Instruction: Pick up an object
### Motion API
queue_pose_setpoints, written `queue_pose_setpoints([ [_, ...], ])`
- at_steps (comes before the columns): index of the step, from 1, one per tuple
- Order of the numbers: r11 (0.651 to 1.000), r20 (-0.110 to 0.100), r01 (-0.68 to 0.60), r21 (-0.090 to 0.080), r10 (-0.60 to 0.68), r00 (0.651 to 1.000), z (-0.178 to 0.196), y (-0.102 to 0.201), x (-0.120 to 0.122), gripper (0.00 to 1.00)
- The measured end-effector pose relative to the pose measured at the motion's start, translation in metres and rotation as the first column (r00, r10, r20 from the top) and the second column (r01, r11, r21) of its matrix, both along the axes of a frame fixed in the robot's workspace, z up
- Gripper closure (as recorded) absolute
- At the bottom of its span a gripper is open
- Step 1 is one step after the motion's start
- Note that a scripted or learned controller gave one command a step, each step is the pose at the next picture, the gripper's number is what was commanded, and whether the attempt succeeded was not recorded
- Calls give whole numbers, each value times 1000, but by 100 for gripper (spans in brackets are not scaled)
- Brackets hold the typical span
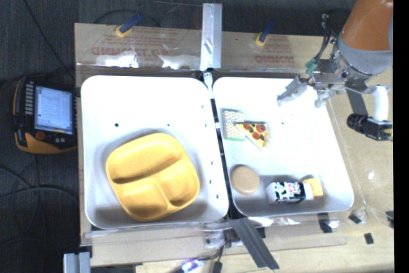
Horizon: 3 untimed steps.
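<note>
claw (300, 91) open, holding nothing, above right bin (332, 137)

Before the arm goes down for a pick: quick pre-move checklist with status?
1. Targets in right bin: pizza slice, round cookie, cow-print carton. Ok.
2. Pizza slice apart from the cookie. Ok.
3. End effector above the right bin's far side, nothing held. Ok.
4. End effector lined up over a target: not ok, it sits off toward the far right.
5. Yellow tray sits in left bin, out of the way. Ok.
</note>
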State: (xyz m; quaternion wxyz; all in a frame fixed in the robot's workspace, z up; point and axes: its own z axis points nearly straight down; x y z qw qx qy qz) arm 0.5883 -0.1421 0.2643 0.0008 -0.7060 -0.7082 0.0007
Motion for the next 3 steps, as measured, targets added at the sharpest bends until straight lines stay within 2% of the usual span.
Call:
queue_pose_setpoints([
  [1, 999, -2, 43, 1, -43, 999, -140, 35, -31, 0],
  [2, 983, 10, 184, 1, -184, 983, -174, 47, -39, 0],
  [3, 977, 14, 214, 0, -214, 977, -175, 25, 25, 0],
])
